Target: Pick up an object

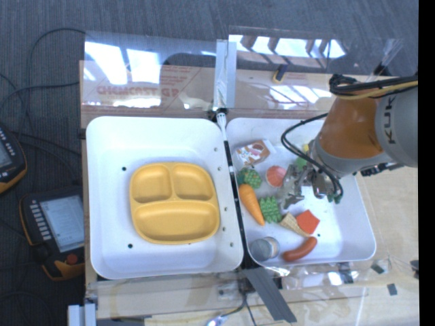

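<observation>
The right bin (353,233) holds several toy foods: an orange carrot (251,203), a green broccoli piece (249,177), a green leafy piece (271,209), a pink-red round piece (275,176), a red block (308,221), a tan wedge (293,224), a brown-red sausage (300,249), a silver can (264,248) and a printed packet (253,153). My gripper (297,189) hangs low over the middle of this bin, just right of the leafy piece and above the tan wedge. I see nothing between its fingers.
The left bin (109,155) holds a yellow divided plate (175,202). A clear plastic wall (156,80) stands behind both bins. Black cables (299,131) loop off the wrist over the right bin. Dark devices (54,223) lie on the floor at left.
</observation>
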`<state>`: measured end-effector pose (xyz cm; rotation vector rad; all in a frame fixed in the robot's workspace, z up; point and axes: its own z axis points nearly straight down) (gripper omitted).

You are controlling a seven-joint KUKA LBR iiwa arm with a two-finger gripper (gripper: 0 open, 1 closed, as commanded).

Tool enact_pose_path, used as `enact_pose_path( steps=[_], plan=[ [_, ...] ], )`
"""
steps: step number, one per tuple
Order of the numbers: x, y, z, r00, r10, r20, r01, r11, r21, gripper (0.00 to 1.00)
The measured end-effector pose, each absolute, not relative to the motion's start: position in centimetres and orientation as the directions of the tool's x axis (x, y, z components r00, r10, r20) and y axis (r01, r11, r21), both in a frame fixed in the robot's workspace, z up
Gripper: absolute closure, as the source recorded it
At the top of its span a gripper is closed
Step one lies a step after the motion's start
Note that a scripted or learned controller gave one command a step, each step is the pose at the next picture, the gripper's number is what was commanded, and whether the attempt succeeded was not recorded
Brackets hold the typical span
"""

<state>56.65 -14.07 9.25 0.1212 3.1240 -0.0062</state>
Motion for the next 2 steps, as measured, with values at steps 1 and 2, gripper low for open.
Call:
enact_pose_path(
  steps=[1,2],
  plan=[
    [59.9,-5.4,20.9,-0.92,0.391,0.0,0.391,0.92,0.0,1.0],
    [61.9,-15.1,22.5,-0.893,0.45,-0.004,0.45,0.893,-0.002,1.0]
  ],
)
